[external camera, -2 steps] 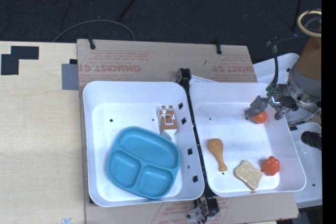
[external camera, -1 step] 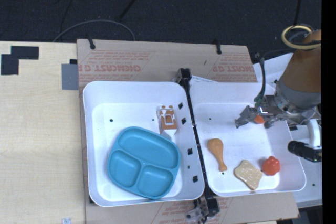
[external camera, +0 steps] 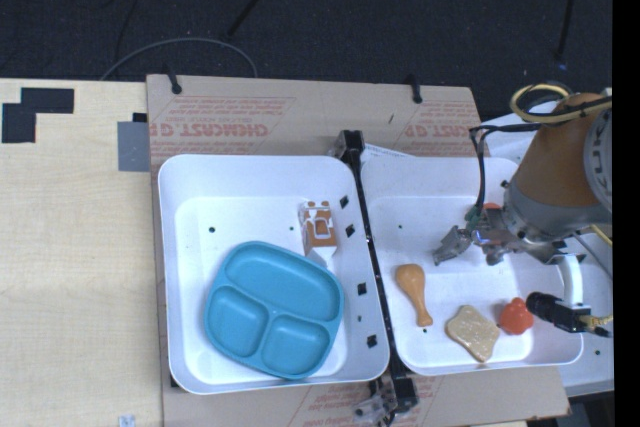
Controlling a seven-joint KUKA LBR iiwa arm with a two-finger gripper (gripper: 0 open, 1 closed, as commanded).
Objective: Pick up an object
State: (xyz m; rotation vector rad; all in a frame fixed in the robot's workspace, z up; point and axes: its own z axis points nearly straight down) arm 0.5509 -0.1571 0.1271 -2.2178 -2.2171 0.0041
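In the right bin (external camera: pixel 405 215), nearest the camera, lie a tan bread slice (external camera: pixel 473 332), a red piece (external camera: pixel 516 316) and a drumstick (external camera: pixel 412 289). Behind them the tool (external camera: pixel 470 242) hovers, holding nothing, its spread impossible to tell; descending here, it could strike bare floor.

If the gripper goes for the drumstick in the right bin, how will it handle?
The drumstick looks like a moulded toy, so probably rigid and light. Its rounded, tapering shape may roll or pivot if nudged off-centre. The smooth surface could slip between the fingers; the thin shank seems the easier grab. It lies apart from the bread slice.
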